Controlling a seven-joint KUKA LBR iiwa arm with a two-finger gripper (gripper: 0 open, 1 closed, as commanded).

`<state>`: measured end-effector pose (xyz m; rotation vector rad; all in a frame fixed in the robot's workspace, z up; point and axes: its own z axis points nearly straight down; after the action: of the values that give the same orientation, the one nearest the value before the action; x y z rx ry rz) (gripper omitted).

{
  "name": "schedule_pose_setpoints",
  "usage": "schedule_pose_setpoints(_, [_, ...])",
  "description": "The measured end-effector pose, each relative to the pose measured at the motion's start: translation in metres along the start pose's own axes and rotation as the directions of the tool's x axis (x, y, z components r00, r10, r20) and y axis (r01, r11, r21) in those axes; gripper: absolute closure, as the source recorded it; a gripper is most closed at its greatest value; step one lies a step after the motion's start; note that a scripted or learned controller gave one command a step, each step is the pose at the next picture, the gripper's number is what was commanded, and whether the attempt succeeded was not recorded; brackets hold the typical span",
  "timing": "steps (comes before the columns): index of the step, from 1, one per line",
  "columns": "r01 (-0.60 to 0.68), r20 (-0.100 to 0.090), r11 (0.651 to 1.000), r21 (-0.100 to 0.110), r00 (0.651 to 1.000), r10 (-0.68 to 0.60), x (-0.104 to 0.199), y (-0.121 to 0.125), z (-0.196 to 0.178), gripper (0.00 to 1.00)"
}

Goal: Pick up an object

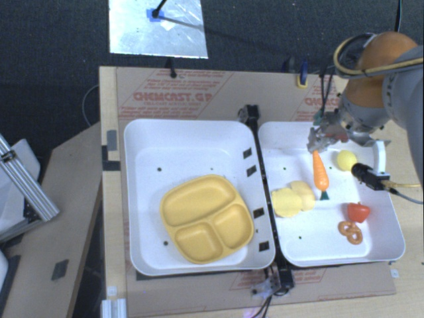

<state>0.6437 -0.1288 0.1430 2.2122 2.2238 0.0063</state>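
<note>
My gripper (320, 140) is low over the back of the right bin (395, 238), reaching in from the right. Just in front of it an orange toy carrot (320, 169) lies lengthwise, its green end toward the front. The carrot's upper tip sits at or just under the gripper's tip, and I cannot make out whether they touch. A small yellow lemon (346, 159) lies to the right of the carrot.
Also in the right bin are a pale yellow lumpy food piece (292, 199), a red tomato-like piece (358, 212) and a brown pretzel (351, 231). In the left bin (140, 177) sits a yellow divided plate (207, 217). A black divider (260, 177) runs between the bins.
</note>
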Motion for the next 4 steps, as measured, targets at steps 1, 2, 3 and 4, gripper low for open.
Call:
schedule_pose_setpoints(1, [0.001, 0.001, 1.0, -0.001, 1.0, -0.001, 0.0, 0.002, -0.055, 1.0])
schedule_pose_setpoints(2, [0.005, -0.003, 1.0, 0.005, 1.0, -0.005, 0.059, -0.016, -0.066, 1.0])
schedule_pose_setpoints(3, [0.005, -0.003, 1.0, 0.006, 1.0, -0.005, 0.112, -0.037, -0.078, 1.0])
schedule_pose_setpoints(4, [0.005, -0.002, 1.0, 0.007, 1.0, -0.005, 0.163, -0.062, -0.08, 1.0])
